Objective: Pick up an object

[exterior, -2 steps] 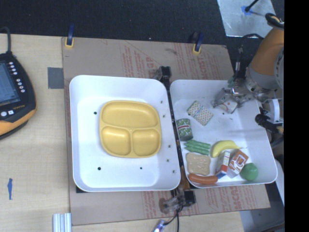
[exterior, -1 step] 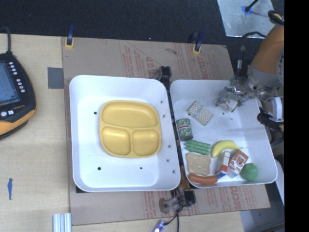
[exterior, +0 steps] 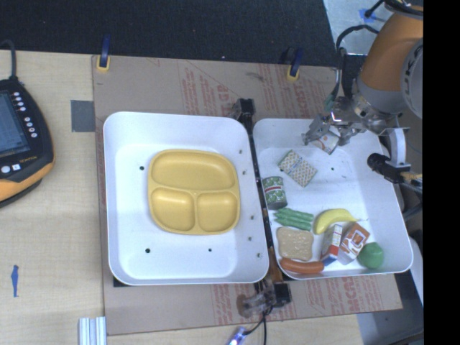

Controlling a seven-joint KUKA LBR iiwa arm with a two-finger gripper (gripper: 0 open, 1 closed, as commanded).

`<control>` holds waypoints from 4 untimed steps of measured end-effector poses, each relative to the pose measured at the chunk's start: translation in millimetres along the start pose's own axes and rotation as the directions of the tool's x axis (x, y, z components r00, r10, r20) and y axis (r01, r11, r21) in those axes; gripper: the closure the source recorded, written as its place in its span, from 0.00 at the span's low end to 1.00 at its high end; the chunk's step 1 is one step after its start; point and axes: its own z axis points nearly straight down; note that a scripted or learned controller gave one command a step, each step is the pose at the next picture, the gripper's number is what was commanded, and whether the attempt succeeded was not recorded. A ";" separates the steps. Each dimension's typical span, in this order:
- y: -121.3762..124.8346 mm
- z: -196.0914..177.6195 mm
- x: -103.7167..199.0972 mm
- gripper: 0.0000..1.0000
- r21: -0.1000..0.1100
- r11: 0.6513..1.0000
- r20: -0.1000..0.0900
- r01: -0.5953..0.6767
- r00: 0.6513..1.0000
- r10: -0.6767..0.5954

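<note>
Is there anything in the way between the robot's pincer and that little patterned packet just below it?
Nothing visible. The pincer hangs over bare bin floor, and the packet lies apart from the other items, with open floor between them.

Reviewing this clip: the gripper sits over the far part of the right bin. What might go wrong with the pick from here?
Two risks. The gripper hangs near the right bin's far rim, apart from the patterned packet, so closing there would likely catch nothing. The other items, the banana, carton, bread slice and sausage, crowd the near corner, touching or overlapping; a grasp there could jostle neighbours or slip.
</note>
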 end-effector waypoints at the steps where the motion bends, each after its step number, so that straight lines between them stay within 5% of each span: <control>1: 0.1 -31.6 74.4 1.00 0.000 1.000 0.000 0.000 1.000 0.000; 2: -45.1 -64.2 117.5 1.00 0.003 1.000 0.000 0.001 1.000 -0.001; 3: -46.1 -57.1 167.9 1.00 0.005 1.000 0.003 0.003 1.000 -0.003; 4: -48.0 -49.0 150.8 1.00 0.005 1.000 0.004 0.001 1.000 -0.001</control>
